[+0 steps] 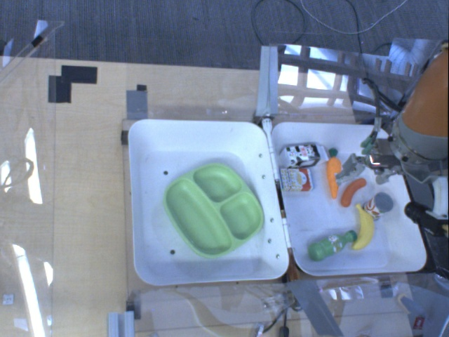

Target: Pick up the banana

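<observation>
- The banana (pixel 363 227) lies in the right bin (pixel 309 255), toward its front right corner, resting on the white floor.
- It is plain yellow and gently curved, with one tip pointing up toward the bin's middle and the other end down by the front wall; the skin looks smooth and toy-like.
- Its lower end touches or nearly touches the cap of a green bottle (pixel 330 245), which lies on its side along the front edge.
- Just beside the banana's upper tip sits a small grey round object (pixel 383 203), too small to identify.
- Above the banana lie an orange-red sausage-shaped piece (pixel 353 191) and a carrot (pixel 333 175) with a green top, near the bin's middle.
- Two small cartons (pixel 298 167) rest by the bin's back left corner, against the wall shared with the other bin.
- The left bin (pixel 151 146) holds a green divided plate (pixel 213 208) with three compartments, set at its centre.
- The gripper (pixel 365 161) hangs over the right bin's back right part, above the sausage-shaped piece and apart from the banana.
- Whether its claw is spread or pressed together cannot be told; nothing is seen pinched in it.
</observation>
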### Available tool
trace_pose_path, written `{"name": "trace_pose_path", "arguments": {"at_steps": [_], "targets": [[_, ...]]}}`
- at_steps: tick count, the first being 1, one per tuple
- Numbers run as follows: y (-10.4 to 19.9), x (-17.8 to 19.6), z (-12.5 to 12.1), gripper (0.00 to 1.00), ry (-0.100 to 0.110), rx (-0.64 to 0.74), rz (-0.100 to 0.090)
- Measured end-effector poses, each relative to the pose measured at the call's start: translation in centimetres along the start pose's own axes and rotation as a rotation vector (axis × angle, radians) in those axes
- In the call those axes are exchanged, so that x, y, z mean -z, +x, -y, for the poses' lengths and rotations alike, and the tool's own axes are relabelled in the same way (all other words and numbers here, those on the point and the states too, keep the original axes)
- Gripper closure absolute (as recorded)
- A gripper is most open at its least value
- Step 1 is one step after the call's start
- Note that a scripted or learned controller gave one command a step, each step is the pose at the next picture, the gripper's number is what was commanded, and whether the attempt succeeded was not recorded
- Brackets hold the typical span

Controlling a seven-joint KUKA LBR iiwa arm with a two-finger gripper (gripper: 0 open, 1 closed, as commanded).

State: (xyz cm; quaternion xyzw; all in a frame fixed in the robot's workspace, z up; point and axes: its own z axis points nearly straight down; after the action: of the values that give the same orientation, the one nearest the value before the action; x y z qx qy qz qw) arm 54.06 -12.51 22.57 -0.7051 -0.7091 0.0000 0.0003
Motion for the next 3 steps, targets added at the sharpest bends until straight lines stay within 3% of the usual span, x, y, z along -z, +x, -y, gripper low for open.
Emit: {"name": "trace_pose_path", "arguments": {"at_steps": [1,2,3], "targets": [[-3.0,-13.8,3.5,0.0,-0.01,0.054,-0.001],[-7.6,-9.5,5.1,0.0,-0.005,0.272,0.002],[-8.1,-10.8,5.2,0.0,-0.004,0.678,0.002]]}}
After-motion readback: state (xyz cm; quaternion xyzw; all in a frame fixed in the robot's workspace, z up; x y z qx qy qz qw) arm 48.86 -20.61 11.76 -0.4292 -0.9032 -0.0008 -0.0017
